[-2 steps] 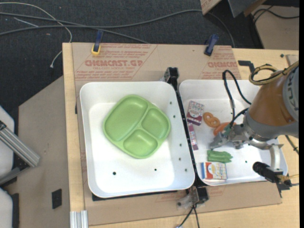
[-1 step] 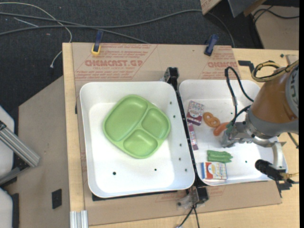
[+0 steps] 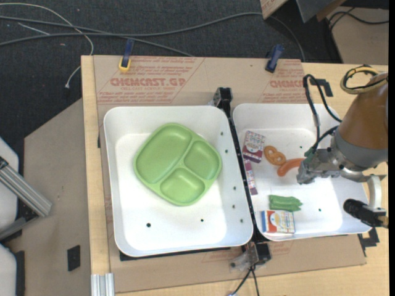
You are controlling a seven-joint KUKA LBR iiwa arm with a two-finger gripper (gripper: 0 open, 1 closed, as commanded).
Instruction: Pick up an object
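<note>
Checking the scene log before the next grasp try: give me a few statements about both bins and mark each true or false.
1. The green divided plate lies in the left bin. True.
2. The gripper hangs over the left bin. False: it is over the right bin.
3. A green object lies in the right bin. True.
4. The small box rests on the green plate. False: it lies near the right bin's front edge.
5. An orange ring-shaped object lies in the right bin. True.
</note>
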